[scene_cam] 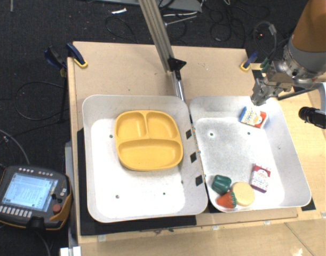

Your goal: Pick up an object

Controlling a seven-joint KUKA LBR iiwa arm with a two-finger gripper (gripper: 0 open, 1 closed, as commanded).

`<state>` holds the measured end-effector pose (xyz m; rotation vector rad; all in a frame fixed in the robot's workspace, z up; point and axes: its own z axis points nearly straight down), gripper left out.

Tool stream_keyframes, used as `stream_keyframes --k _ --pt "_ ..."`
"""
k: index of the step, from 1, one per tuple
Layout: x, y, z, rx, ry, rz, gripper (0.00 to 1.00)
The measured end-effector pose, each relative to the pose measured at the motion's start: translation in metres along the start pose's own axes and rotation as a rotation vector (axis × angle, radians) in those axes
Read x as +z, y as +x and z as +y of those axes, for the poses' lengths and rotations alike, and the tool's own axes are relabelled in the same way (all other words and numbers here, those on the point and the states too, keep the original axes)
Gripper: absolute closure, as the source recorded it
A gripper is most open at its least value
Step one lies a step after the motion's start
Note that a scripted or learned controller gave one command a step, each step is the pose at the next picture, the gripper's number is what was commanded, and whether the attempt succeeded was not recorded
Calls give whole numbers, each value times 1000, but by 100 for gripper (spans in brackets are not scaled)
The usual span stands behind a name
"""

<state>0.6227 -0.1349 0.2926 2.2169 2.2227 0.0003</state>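
yellow plastic marks the divided plate (149, 140), which lies in the left bin (98, 196), toward the upper middle of that bin. the right bin (291, 159) sits just beside it, the two meeting along the centre of the frame. the grey arm (307, 36) with its orange band comes in at the upper right, and the tool (259, 97) hangs over the top edge of the right bin; whether it is spread or pressed together cannot be told from this angle. just below the tool, at the upper part of the right bin, lies a small white box (253, 117) with blue and red print, close to the tool tip, though contact cannot be made out. at the bottom of the right bin sit a green piece (221, 183), a red piece (225, 199) and a pale yellow round piece (243, 193), bunched together, with a small red and white carton (260, 178) just beside them to the right. a handheld control pad (29, 195) with a lit screen lies at the lower left, off the tan surface (125, 73).
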Motion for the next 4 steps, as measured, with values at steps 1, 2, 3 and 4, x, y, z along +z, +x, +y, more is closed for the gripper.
stream_keyframes --k 1,2,3,4 --pt "14 44 6 -4 2 2 100" --pt "30 93 19 -5 3 2 100" --pt "28 144 21 -5 1 3 100" --pt "45 192 26 -5 4 2 100"
